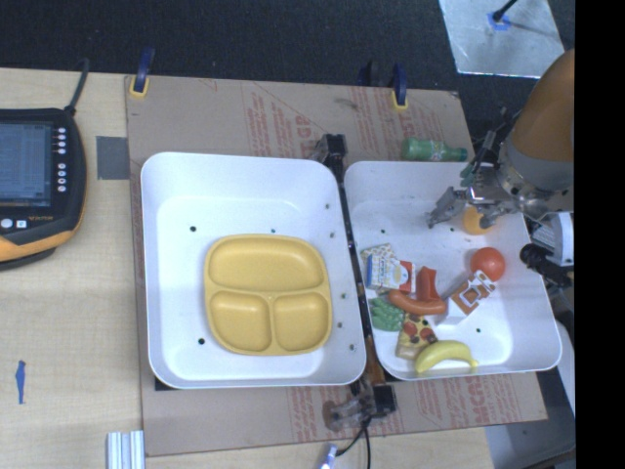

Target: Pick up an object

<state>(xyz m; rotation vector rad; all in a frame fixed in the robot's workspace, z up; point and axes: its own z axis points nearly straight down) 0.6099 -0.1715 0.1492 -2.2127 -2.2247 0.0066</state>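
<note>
- Two shallow white bins sit side by side; we see the claw (467, 208) low over the right bin (391, 189).
- Its fingers are spread apart, gripping nothing.
- A small round orange object (476, 221) lies just beside the fingertips.
- A red tomato-like ball (487, 262) lies near, toward the camera.
- A yellow plastic banana (445, 357) lies well beyond that.
- A yellow sectioned tray (267, 292) lies well to the claw's left, in the left bin (166, 262).

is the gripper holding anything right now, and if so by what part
Cannot be told. The gripper is low in the right bin, right beside a small orange object, but nothing is seen between its fingers.
</note>
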